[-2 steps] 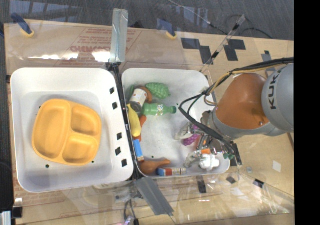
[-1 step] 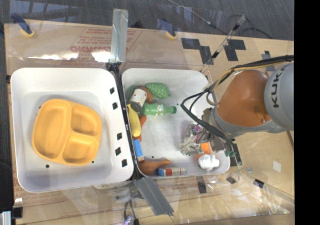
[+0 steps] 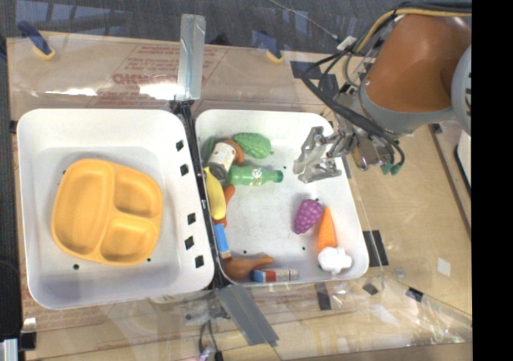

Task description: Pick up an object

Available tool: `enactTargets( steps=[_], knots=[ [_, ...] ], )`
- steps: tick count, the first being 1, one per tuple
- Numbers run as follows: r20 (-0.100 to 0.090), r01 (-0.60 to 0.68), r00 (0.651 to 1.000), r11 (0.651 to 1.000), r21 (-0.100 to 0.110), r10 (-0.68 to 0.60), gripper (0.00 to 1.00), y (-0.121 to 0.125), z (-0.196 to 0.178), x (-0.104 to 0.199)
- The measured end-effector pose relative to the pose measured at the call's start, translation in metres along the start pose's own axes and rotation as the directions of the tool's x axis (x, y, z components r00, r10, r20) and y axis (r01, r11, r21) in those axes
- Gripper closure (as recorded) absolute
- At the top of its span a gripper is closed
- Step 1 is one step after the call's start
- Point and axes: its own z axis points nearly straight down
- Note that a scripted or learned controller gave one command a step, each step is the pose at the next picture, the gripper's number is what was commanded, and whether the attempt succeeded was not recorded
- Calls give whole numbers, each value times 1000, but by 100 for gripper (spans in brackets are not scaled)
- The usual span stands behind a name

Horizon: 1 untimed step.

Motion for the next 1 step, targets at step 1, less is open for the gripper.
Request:
enactTargets(
  steps=[1],
  knots=[
    [-15,303,953,953,-12,-303,100,28,122,65]
  ],
)
